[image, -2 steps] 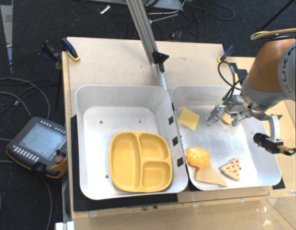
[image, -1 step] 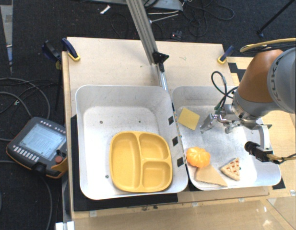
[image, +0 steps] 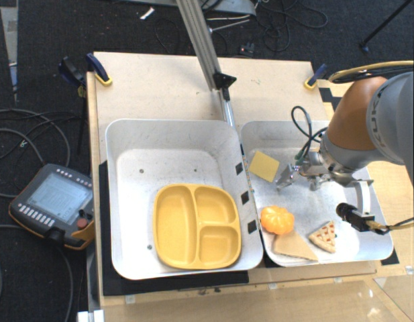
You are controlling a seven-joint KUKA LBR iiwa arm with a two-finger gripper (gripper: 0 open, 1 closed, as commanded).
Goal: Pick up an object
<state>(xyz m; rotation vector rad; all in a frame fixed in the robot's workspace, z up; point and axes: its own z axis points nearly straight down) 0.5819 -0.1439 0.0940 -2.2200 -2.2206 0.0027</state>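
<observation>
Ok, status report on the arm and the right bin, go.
Gripper low in right bin, beside yellow cheese slice, nothing seen between fingers. Orange, pizza slice, tan wedge lie nearer the front. Yellow divided tray in left bin.

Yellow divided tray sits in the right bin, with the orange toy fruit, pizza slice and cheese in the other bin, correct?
Not quite. The camera view shows the yellow divided plastic tray in the left white bin. The round orange toy fruit, toy pizza slice and yellow cheese square lie in the right bin.
</observation>
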